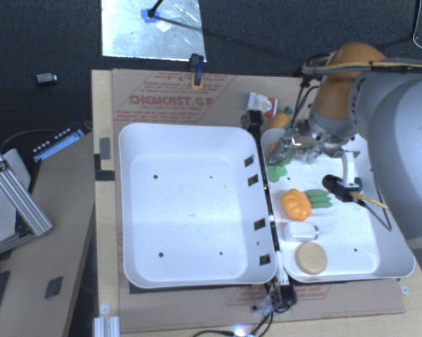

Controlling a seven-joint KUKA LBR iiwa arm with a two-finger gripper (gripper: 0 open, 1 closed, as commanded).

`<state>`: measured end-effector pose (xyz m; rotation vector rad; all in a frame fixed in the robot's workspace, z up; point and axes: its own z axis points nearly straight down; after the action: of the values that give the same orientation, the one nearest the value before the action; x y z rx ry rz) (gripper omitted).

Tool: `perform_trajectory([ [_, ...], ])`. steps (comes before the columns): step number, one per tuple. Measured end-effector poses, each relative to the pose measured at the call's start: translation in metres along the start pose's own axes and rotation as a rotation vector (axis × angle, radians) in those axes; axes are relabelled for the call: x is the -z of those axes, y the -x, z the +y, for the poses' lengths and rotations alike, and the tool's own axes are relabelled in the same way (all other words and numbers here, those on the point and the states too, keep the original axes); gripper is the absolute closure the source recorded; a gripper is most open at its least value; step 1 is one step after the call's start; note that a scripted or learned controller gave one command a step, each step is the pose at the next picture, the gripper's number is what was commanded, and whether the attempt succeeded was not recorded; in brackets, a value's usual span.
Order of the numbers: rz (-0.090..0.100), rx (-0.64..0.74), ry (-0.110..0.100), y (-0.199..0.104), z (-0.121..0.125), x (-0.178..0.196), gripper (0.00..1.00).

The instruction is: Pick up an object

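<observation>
On the cardboard-covered surface [170,98] we see open floor across the left shallow white plastic bin [189,202]. The gripper [286,149] hangs over the far-left corner of the right shallow white plastic bin [352,241], beside the dividing rims. We cannot tell how wide it is. An orange rounded plastic toy [295,204] lies near it, mid-bin.

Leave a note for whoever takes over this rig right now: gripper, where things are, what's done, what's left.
Gripper: low over the far left corner of the right bin; nothing visibly held.
Things: all in the right bin. Orange toy mid-bin, green piece beside it, small white block and tan disc nearer the front.
Done: no object lifted yet.
Left: grasp one and lift it.
</observation>
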<state>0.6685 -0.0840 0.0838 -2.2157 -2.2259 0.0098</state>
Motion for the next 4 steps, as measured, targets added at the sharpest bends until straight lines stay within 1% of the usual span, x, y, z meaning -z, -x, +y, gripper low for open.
perform_trajectory([
  [1,0.003,0.001,0.01,-0.001,0.001,0.013,1.0],
  [2,0.003,-0.008,0.003,0.041,-0.066,0.0,1.0],
  [3,0.004,-0.005,0.003,0.03,-0.121,0.01,1.0],
  [4,0.003,0.004,0.016,-0.001,-0.031,0.037,1.0],
])
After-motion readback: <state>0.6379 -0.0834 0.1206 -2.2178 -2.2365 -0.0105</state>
